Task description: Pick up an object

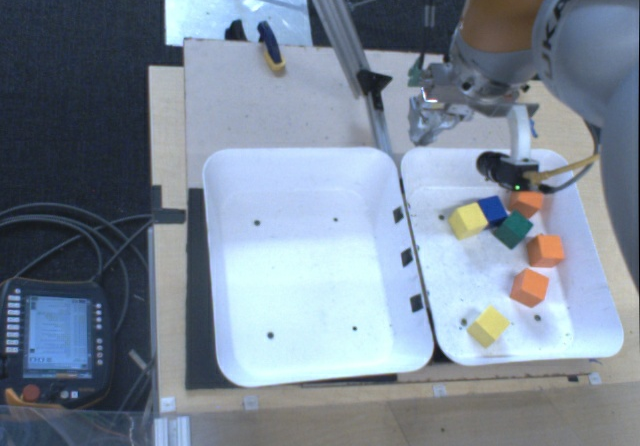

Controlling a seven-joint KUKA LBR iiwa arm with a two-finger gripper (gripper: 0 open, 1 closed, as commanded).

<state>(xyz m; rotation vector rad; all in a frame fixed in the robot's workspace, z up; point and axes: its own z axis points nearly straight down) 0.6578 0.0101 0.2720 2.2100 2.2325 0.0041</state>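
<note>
The right bin holds several small blocks. A yellow block, a blue block, a green block and an orange block cluster near its back. Two more orange blocks lie toward the right wall, and a second yellow block sits near the front. My gripper hangs above the back left corner of this bin, high over the bench and apart from every block. Its underside is hidden by the wrist.
The left bin stands beside the right one, sharing a middle edge. A slanted metal pole crosses behind the bins. A black cable plug hangs from the wrist over the right bin's back. A teach pendant lies at the far left.
</note>
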